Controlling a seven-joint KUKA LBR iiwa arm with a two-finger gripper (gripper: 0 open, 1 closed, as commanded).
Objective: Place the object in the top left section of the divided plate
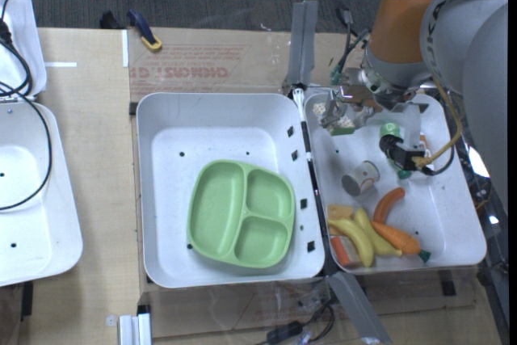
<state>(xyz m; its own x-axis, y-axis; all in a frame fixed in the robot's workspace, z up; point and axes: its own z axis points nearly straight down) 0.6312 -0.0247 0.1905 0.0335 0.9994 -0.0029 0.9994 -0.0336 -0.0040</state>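
Note:
A light green divided plate (pixel 241 214) with three sections lies in the left bin (pixel 161 166), its one long section on the left side. My gripper (pixel 339 111) is down in the right bin's (pixel 456 246) far left corner, well to the right of the plate. A small pale object (pixel 346 124) sits right at the gripper's tip; whether it is held is unclear. The orange-banded wrist (pixel 408 8) rises above it.
The right bin also holds yellow bananas (pixel 356 233), an orange carrot (pixel 397 237), a red sausage (pixel 388 203), a grey cup on its side (pixel 361 177) and a small green item (pixel 391 129). A grey divider post (pixel 302 44) stands between the bins.

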